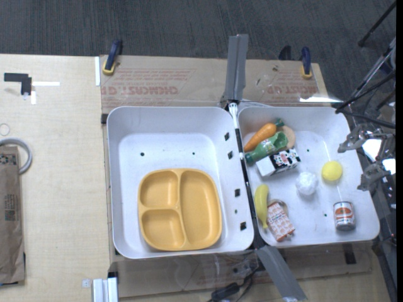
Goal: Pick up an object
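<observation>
The right bin holds several small objects. An orange carrot and a green bottle lie at its far left, with a black-and-white carton just below them. Further right are a white crumpled ball and a yellow ball. A red-and-white can stands near the front right. A banana and a red snack packet lie at the front left. My gripper hangs over the bin's right rim, open, its two grey fingers spread with nothing between them.
The left bin holds a yellow divided plate. A grey divider post rises between the bins at the back. Blue clamps pin the cardboard behind. A brown paper bag lies on the bench at far left.
</observation>
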### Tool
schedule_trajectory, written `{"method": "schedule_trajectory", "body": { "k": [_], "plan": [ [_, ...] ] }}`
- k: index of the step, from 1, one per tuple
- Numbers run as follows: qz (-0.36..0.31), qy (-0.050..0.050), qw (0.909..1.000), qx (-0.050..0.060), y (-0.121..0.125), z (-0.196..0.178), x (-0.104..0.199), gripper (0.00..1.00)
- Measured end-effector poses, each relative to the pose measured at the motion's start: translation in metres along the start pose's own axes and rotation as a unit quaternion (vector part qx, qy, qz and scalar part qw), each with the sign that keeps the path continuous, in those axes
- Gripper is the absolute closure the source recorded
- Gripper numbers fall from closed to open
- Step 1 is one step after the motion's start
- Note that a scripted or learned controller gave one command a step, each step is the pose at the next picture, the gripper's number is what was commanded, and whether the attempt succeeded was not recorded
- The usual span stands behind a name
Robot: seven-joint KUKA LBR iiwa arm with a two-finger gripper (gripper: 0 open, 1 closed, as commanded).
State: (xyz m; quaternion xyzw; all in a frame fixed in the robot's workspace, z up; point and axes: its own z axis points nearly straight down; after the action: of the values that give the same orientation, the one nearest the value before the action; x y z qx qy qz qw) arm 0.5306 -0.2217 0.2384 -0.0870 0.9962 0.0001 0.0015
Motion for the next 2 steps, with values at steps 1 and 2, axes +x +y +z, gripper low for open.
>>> {"method": "schedule_trajectory", "body": {
  "k": [1, 2],
  "plan": [
    [-0.114, 0.000, 0.9934, 0.000, 0.016, 0.050, 0.006, 0.00],
    [-0.170, -0.001, 0.9854, 0.000, 0.006, 0.001, 0.035, 0.00]
  ]
}}
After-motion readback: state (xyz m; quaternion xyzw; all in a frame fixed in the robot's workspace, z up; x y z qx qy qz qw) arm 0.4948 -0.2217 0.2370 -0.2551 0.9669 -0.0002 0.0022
